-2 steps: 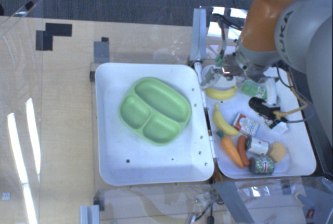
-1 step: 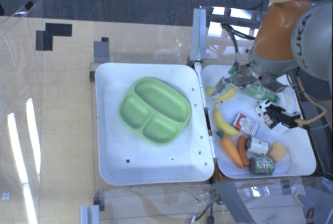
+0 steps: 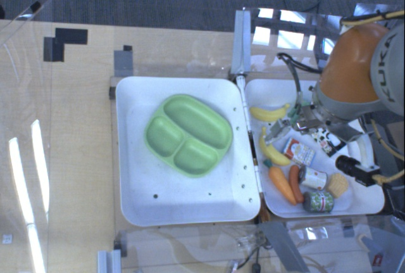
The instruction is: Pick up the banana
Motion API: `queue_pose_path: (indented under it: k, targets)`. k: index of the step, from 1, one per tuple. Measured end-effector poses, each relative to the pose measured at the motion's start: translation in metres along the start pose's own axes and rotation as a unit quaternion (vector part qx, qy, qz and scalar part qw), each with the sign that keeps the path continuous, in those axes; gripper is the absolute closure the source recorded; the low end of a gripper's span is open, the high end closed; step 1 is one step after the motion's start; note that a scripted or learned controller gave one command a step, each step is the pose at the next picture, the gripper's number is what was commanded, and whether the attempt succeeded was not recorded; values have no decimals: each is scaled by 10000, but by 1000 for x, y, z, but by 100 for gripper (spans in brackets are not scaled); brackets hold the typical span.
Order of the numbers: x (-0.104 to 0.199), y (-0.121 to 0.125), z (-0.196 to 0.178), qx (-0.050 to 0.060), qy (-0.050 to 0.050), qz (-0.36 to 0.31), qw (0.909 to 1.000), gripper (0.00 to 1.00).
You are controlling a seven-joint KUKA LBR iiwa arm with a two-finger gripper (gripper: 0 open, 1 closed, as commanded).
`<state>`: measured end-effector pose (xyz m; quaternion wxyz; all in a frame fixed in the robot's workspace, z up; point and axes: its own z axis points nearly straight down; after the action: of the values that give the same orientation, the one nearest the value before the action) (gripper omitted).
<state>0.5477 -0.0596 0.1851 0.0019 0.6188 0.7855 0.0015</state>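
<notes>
Gripper [image 3: 283,130] hangs low in the right bin [image 3: 373,202], near its left wall; whether it is wide or narrow cannot be told. One banana [image 3: 269,113] lies just at its eleven o'clock, long axis nine-to-three. A second banana [image 3: 274,153] curves just at its six o'clock.

My arm [image 3: 354,69] covers the right bin's [image 3: 373,205] far corner; my tool [image 3: 288,126] hides part of 1 banana [image 3: 273,152].

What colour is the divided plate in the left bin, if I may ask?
Light green; the divided plate shows plainly in the camera view.
</notes>
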Motion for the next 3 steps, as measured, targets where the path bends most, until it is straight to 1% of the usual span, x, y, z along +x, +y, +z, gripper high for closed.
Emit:
queue_pose_path:
  k: [1, 2, 3]
  targets:
    - [0, 0, 0, 0, 0, -1, 10000, 0]
    - [-48, -49, 89, 15, 4, 416, 9991, 0]
    - [-36, 23, 97, -38, -12, -714, 9974, 0]
